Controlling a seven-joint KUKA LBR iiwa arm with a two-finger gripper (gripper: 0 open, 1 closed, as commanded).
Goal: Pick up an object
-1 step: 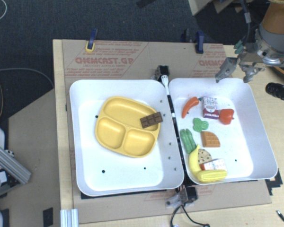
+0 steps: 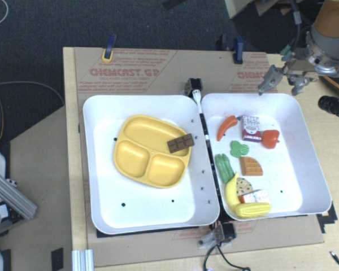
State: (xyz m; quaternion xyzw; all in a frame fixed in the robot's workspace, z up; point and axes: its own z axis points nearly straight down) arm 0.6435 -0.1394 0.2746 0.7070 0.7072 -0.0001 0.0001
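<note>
- Nearest the camera, in the right shallow white bin, a yellow plastic toy banana lies along the front corner, with a small red-and-white carton resting against it.
- Just behind these sit a brown waffle-like toy piece and a dark green toy pod, then a small green leafy toy.
- Farther back lie an orange toy carrot, a small printed packet and a red toy pepper, the packet and pepper side by side.
- In the left shallow white bin a yellow three-compartment plastic plate lies with a brown chocolate-bar toy resting on its right rim.
- Beyond the right bin's far edge, the grey two-finger gripper hangs above the brown bench board, its fingers spread apart and holding nothing, pointing down and slightly left.
- The grey arm rises from it toward the upper right corner.
</note>
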